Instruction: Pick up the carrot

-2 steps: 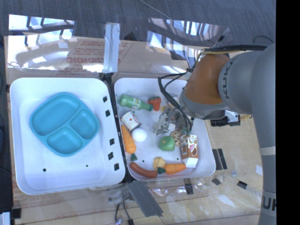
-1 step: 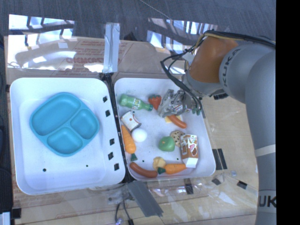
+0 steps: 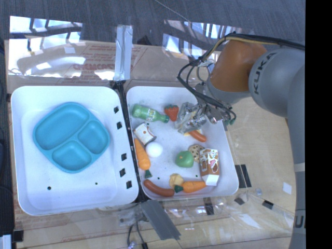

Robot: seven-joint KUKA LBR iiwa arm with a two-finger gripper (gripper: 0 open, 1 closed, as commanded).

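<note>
Across the bench [image 3: 259,154] sat two white bins side by side. Left bin [image 3: 31,185] held a blue divided plate [image 3: 71,136]. Right bin [image 3: 228,170] held the clutter and the arm [image 3: 270,77], grey with orange band, reaching in from the right, wrist low over the bin's upper right part.

Claw [image 3: 193,119] sat down among the items near the bin's right side; cables and metal parts blurred together, so I could not tell whether it was released or clenched. A small orange carrot piece [image 3: 197,136] lay just below the claw, touching or nearly so, not clearly between anything. Nothing looked lifted.

Other carrot-like items: a long carrot [image 3: 142,155] along the bin's left wall, and one with a green end [image 3: 192,186] near the bottom edge. Which one was the target, unclear; likely the one by the claw.

Rest, smaller: green bottle [image 3: 149,113], snack box [image 3: 210,166], sausage [image 3: 158,189], green apple [image 3: 184,159], strawberry [image 3: 171,111], white egg [image 3: 154,150].

Progress judgement: approach done, claw at the item; secure grasp and lift were not yet shown.
</note>
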